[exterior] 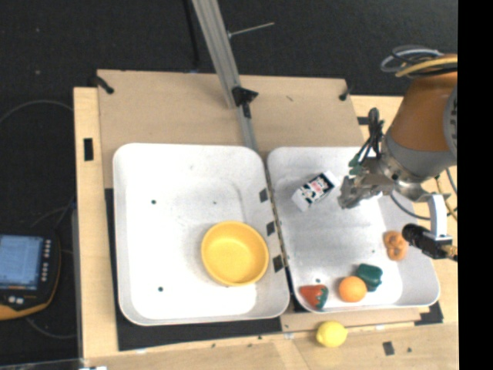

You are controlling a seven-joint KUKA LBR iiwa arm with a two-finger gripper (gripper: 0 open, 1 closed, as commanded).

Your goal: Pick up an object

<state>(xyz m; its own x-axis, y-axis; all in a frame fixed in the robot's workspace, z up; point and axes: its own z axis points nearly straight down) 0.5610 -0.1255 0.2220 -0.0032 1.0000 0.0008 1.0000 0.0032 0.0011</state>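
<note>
Gripper (356, 193) hovers just beside carton (313, 189), mid right bin (339, 241).

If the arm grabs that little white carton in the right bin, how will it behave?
The white carton looks boxy and small, so probably light. It lies flat-sided and tilted, so a push should slide or spin it, not roll it. Its thin walls might dent under a hard squeeze from the end effector.

The grey arm (422, 141) reaches in from the right, its orange band (425, 110) sitting above the wrist. The wrist angles down and leftward over the right-hand bin (339, 241), ending in the gripper (353, 195), which hangs over the bin's upper middle, just right of the small white carton (313, 190).
</note>
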